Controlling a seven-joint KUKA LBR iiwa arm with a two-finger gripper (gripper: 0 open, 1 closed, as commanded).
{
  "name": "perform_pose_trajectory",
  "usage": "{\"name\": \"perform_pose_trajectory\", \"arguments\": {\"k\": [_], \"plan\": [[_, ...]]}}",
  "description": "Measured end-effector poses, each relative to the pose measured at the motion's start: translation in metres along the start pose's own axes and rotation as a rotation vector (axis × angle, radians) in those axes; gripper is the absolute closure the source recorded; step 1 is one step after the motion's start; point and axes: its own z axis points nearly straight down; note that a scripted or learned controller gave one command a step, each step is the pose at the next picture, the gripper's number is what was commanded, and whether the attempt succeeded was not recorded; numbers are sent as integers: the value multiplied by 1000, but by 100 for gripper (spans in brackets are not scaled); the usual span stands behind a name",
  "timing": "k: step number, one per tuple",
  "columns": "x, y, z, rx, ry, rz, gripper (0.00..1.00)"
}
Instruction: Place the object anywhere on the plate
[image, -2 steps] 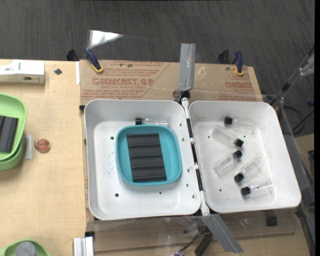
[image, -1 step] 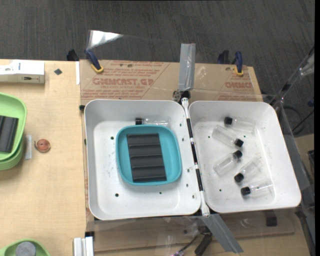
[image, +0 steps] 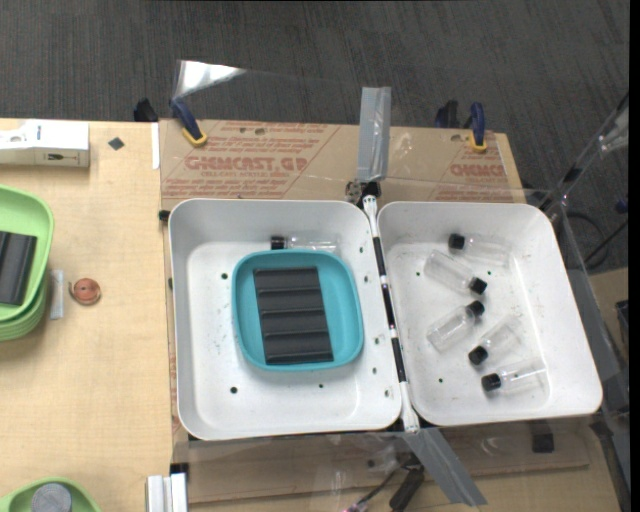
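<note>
Green tray (image: 22, 265) and grey-lidded green container (image: 45, 497), both edge-cropped.

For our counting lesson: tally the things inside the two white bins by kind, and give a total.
Clear vials with black caps: 6
Teal plate: 1
Black ribbed insert: 1
Total: 8

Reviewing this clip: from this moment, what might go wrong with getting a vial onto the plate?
The clear vials in the right bin lie close together, some nearly touching, so a grasp may nudge neighbours or slip on a round body. One vial already lies in the left bin beside the teal plate, not on it. The plate's ridged black insert might let a dropped vial roll.
</note>
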Motion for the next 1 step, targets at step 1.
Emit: {"name": "perform_pose_trajectory", "arguments": {"k": [1], "plan": [[0,0,0,0,0,0,0]]}}
